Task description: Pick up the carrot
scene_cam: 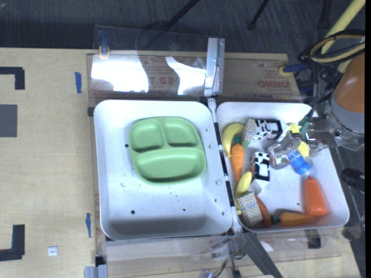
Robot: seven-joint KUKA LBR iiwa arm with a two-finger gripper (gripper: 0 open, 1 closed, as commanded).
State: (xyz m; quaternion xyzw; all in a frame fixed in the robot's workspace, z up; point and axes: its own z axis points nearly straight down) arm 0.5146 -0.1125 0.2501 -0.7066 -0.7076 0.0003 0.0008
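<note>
Nearest the camera, a long orange carrot (pixel 294 218) lies along the front wall of the right-hand white plastic bin (pixel 333 155), beside an orange bottle-shaped toy (pixel 315 196). Farther back, the grey arm's two-finger gripper (pixel 281 153) hovers mid-bin over a blue object (pixel 301 165), its grip impossible to make out. In the left white bin (pixel 110 126) sits a green divided plate (pixel 167 149).

Robot lab: tripod legs (pixel 264 4), taped bench (pixel 40 155).
</note>
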